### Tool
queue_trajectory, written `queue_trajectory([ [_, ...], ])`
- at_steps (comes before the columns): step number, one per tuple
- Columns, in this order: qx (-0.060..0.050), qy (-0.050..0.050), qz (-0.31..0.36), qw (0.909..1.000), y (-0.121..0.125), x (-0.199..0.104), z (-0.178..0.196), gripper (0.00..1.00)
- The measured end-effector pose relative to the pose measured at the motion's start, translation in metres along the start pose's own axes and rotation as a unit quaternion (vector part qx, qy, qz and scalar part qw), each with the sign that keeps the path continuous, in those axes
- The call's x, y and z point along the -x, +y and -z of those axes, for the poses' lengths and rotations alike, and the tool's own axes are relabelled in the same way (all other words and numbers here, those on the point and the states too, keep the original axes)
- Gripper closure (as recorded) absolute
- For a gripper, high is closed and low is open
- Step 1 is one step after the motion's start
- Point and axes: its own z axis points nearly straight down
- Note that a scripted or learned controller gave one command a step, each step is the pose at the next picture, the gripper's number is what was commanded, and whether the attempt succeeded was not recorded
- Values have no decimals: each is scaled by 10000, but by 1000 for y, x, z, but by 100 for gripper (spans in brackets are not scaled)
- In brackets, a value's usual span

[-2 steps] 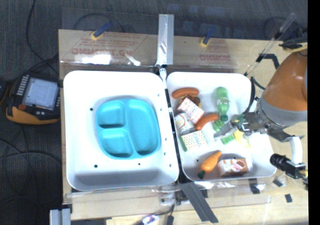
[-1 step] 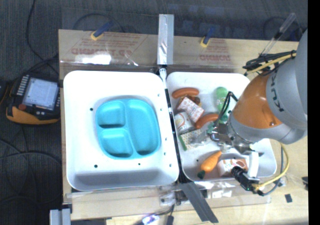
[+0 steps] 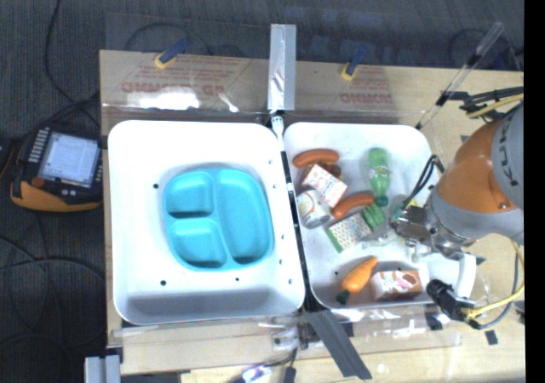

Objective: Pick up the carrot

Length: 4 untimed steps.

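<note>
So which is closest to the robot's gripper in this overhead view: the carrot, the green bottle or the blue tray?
From the gripper:
1. Carrot, lower part of the right bin.
2. Green bottle, upper part of the same bin.
3. Blue tray, in the left bin.

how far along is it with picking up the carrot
Nothing looks done yet: the carrot lies on the floor of the right bin, near its front edge beside a small packet. In hand: the arm is at that bin's right side. Left: close on the carrot and lift it.
</note>
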Motion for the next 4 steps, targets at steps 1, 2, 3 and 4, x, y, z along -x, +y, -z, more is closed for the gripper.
queue_trajectory([
  [1, -9, 0, -1774, 9841, -12, -44, 39, 0],
  [2, 93, 26, -1853, 9826, -12, -65, -11, 0],
  [3, 8, -14, -3501, 9367, -15, -57, 145, 0],
  [4, -3, -19, -2977, 9547, 72, -10, 140, 0],
])
